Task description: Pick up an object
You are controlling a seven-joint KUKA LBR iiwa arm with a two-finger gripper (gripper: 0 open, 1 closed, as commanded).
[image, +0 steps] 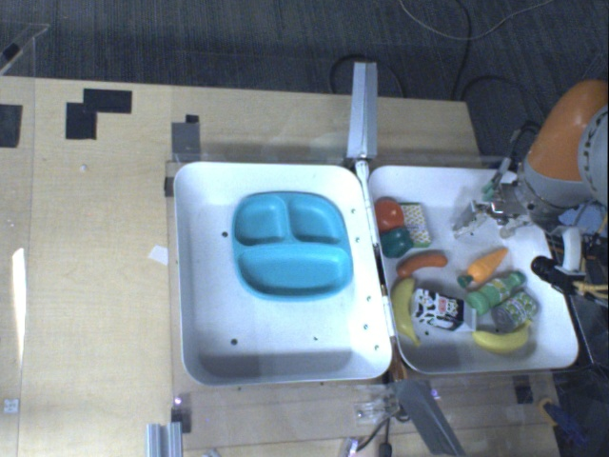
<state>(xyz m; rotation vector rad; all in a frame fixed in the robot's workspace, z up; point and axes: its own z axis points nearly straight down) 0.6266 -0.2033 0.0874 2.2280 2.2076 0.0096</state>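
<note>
Camera view puts my gripper point(487, 213) over the far part of the right bin point(447, 181), hanging above bare white floor with nothing between the jaws; whether they stand wide or narrow I cannot tell from this slant. The things to pick sit crowded nearer and left of it: a tomato point(388, 213), a green pepper point(397, 243), a sausage point(420, 262), a carrot point(487, 264), a green bottle point(495, 293), a cow-print carton point(439, 310) and two bananas point(502, 339). I judge the carrot the closest target, lying just near of the gripper. The left bin point(205, 284) holds a blue divided plate point(290, 244), apparently kept apart as the drop side.
</note>
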